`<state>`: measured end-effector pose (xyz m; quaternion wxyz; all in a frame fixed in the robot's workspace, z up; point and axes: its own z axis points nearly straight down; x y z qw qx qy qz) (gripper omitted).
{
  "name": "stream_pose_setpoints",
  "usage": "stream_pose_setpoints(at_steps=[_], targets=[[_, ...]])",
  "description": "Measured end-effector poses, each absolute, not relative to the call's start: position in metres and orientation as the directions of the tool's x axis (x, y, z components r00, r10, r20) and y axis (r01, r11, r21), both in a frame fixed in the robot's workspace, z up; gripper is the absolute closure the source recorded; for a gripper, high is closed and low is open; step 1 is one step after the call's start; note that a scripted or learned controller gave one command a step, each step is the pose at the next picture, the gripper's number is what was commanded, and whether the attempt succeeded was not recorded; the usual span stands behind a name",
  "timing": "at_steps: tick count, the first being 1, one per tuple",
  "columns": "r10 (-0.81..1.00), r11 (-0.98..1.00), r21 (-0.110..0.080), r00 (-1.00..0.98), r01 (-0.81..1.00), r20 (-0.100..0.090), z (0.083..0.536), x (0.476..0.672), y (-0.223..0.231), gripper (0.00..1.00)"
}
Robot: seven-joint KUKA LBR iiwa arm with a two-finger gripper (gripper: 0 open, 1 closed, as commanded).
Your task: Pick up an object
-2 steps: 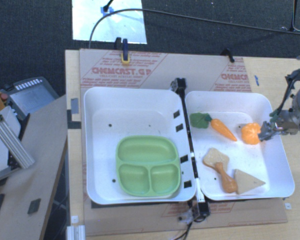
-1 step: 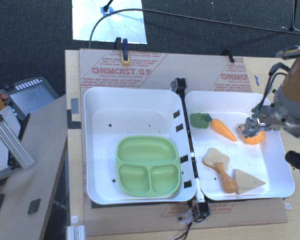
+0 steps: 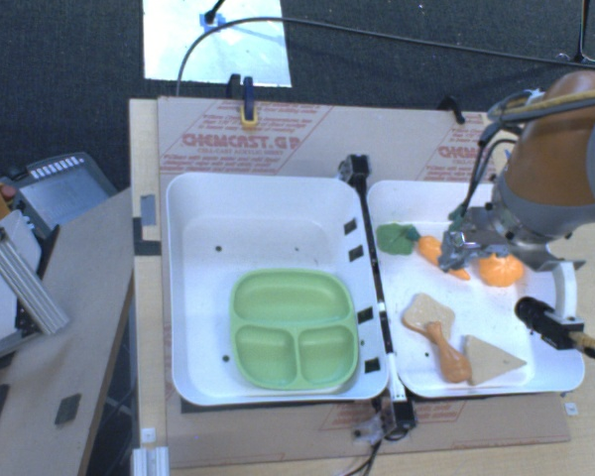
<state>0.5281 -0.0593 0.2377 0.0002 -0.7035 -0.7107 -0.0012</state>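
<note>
White plastic bins, two, shallow, side by side on a cardboard-topped bench. Left bin (image 3: 193,266) holds a pale green three-compartment plate (image 3: 294,327) toward its near edge. Right bin (image 3: 545,370) carries the loose pieces: a green leafy toy (image 3: 398,237) near its far left corner, a small orange carrot-like piece (image 3: 431,249) just beside that, a round orange fruit-like piece (image 3: 500,270) further toward the right edge, a tan drumstick-shaped toy (image 3: 438,335) and a beige wedge (image 3: 492,359) close together near the near edge.

Grey arm with orange band reaches in over the right edge of the right bin. Gripper (image 3: 454,253) is low over the far half of that bin, between the carrot-like piece and the round orange piece, close to both. Whether the claw is spread or closed cannot be told; the wrist body masks it, and nothing is plainly seen held.

Judgement: step in hand is the descent or closing at a pick, target likely one of the two orange pieces. Nothing reads as lifted. Next move calls for a firm close on one piece, then a straight rise; two pieces crowding the claw could spoil the grasp.
</note>
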Motion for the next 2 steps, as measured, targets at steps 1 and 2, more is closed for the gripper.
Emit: stream_pose_setpoints(at_steps=[1,2], targets=[[1.000,0.008,0.001,-0.008,1.000,0.001,0.228,0.537,-0.015,1.00],[1.000,0.009,0.003,-0.009,1.000,0.002,0.234,0.554,0.030,1.00]])
